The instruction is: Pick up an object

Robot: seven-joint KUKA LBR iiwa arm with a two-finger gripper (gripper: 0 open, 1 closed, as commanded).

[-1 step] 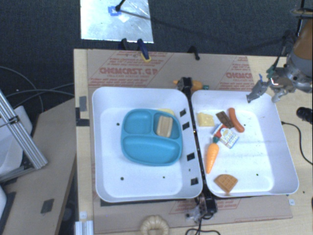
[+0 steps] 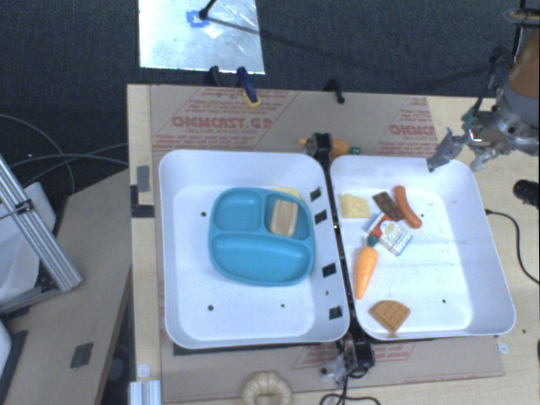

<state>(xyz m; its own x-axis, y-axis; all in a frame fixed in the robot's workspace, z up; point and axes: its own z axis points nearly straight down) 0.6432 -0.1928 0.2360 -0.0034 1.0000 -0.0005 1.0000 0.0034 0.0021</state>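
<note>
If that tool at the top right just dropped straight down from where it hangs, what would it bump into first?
Probably the right bin's far corner rim or bare floor there; depth is unclear. The tool hangs open, away from the sausage.

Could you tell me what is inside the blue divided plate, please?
A tan bread slice lies in the upper right compartment of the blue divided plate. The plate hides most of a yellow piece behind its rim.

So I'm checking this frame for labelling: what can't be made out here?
- Arm: cut off by the camera view's right edge above the claw.
- Yellow item: mostly hidden behind the blue plate.
- Small printed packet: too small to read.
- Ring-shaped thing: cut by the bottom edge.
</note>
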